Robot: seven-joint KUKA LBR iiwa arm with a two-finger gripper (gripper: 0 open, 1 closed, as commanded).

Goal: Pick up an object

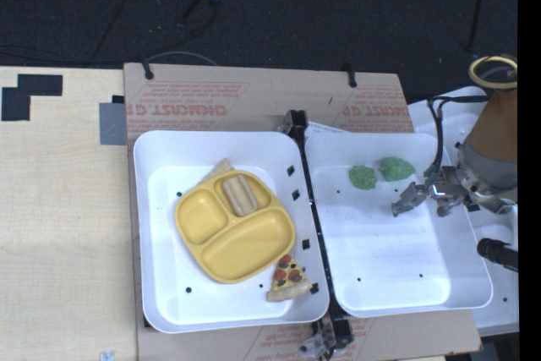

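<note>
My gripper (414, 200) over right bin (397, 283), fingers spread, nothing between them. Nearest targets: two green lumps (380, 172) just up-left of fingertips, lying side by side.

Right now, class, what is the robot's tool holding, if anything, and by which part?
Nothing. The tool hangs above the right bin, with no object between its fingers; the two green pieces lie apart from it.

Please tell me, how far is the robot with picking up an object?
Done: nothing lifted yet. The green pieces lie on the right bin floor; the hot dog sits in the yellow tray, the pizza slice beside it in the left bin. In hand: the gripper is over the right bin, holding nothing. Left: grasp and lift.
</note>
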